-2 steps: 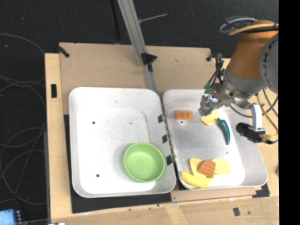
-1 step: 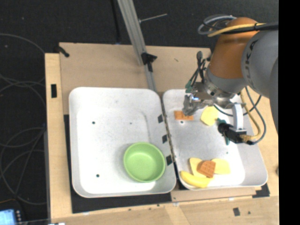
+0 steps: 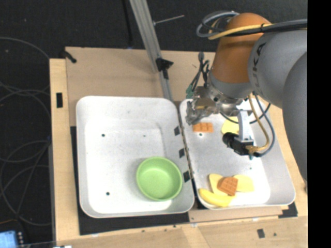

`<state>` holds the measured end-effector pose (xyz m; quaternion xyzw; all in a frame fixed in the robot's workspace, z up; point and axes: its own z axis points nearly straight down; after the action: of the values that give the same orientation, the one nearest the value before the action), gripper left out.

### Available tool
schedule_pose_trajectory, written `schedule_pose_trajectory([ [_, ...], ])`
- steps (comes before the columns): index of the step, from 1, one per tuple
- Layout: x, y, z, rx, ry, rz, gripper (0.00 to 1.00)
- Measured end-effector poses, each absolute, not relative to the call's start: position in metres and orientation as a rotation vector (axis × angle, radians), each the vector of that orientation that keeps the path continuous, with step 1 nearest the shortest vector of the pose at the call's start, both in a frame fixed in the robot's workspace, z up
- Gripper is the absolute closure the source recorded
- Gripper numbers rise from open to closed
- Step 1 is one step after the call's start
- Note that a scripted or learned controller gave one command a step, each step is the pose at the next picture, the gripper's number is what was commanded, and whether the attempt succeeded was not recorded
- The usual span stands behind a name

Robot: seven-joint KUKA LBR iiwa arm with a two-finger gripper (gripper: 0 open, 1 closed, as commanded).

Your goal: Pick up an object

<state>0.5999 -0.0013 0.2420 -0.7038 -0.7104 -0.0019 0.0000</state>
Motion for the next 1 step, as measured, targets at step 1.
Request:
schedule_pose_trajectory([
  [1, 0.5988, 0.0455, 0.2473, -2.211, -2.231, -0.005, 1.0],
])
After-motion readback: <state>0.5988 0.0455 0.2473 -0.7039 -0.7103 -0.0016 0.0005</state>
